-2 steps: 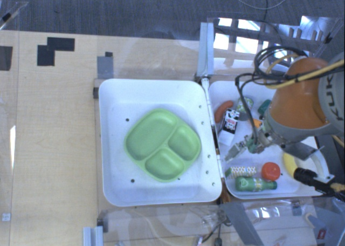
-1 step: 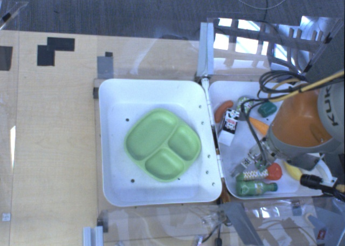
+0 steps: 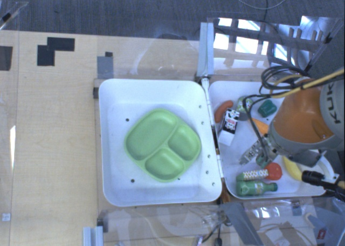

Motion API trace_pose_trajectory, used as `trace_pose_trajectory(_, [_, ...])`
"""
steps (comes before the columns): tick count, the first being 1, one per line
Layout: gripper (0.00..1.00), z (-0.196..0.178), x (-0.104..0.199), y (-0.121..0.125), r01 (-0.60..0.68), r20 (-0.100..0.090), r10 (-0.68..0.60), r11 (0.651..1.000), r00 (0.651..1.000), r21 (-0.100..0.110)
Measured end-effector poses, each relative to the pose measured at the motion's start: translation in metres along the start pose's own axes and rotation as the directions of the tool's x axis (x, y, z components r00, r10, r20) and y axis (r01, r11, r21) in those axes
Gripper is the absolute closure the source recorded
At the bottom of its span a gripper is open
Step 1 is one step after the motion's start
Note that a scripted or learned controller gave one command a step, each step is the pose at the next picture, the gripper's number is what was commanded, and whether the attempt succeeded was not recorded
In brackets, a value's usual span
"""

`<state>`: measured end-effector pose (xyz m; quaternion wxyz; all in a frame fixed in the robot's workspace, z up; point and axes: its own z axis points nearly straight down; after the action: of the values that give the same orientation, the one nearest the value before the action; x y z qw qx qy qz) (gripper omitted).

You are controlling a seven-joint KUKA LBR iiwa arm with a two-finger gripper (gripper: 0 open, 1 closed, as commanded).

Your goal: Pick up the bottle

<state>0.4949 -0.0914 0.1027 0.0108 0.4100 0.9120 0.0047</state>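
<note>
Your green bottle (image 3: 256,188) lies on its side at the near edge of the right bin (image 3: 233,141), long axis running left-right, cap pointing right. The gripper (image 3: 257,153) hangs just above it, slightly toward the bin's middle; whether its jaws are wide or narrow, I cannot tell. Nothing shows between them.

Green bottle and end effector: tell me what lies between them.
In the camera view, a small speckled cylinder lies between the end effector and the green bottle, just above the bottle in the right bin.
</note>
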Motion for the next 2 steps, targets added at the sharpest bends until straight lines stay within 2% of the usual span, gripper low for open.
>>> trace_pose_trajectory(1, [0.00,0.000,0.000,0.000,0.000,0.000,0.000,1.000,1.000,0.000])
trace_pose_trajectory(2, [0.00,0.015,-0.051,0.048,-0.071,-0.007,0.071,0.997,0.997,0.010])
